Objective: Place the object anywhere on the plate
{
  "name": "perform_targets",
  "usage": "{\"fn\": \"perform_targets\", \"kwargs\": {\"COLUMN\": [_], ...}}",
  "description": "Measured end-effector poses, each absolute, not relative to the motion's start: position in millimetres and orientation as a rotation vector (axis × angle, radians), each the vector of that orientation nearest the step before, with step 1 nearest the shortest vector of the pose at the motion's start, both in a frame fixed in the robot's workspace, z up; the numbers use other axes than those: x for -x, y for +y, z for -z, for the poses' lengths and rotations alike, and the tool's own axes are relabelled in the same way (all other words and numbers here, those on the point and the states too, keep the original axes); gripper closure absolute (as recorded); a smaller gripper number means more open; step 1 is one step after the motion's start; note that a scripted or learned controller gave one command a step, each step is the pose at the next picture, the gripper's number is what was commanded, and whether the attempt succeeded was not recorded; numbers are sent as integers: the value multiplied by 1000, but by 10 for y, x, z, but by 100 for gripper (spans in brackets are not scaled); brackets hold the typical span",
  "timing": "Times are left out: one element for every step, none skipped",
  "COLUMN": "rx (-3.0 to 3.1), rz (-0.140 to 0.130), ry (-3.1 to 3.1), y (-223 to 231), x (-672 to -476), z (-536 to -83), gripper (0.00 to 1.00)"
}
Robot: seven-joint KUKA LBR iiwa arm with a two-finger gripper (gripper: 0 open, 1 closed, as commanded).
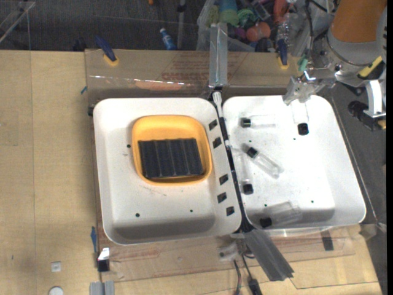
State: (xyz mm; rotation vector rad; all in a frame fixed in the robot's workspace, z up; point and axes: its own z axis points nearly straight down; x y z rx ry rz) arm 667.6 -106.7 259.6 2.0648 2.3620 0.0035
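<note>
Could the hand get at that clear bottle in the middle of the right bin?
Probably yes. The bottle lies alone on the bin floor with nothing over it, and the hand hangs above that bin's far edge.

Camera: single, fixed above the tabletop [43, 134], angled down over both white bins [110, 214]; moderate distance; pincer [299, 94] at upper right.

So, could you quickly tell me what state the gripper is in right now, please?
Gripper: above the right bin's far edge; whether it is open or shut cannot be told.
</note>
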Motion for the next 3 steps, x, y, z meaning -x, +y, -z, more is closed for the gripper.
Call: {"fn": "perform_targets", "kwargs": {"rx": [-1640,-1402,-1169], "rz": [-4,-4,-3], "ry": [2673,2804,2907], "y": [-1176,-1318,-1647], "x": [-6676,-6679,-6679], "z": [-2818,-2999,-3252], "gripper": [100,100,100]}}
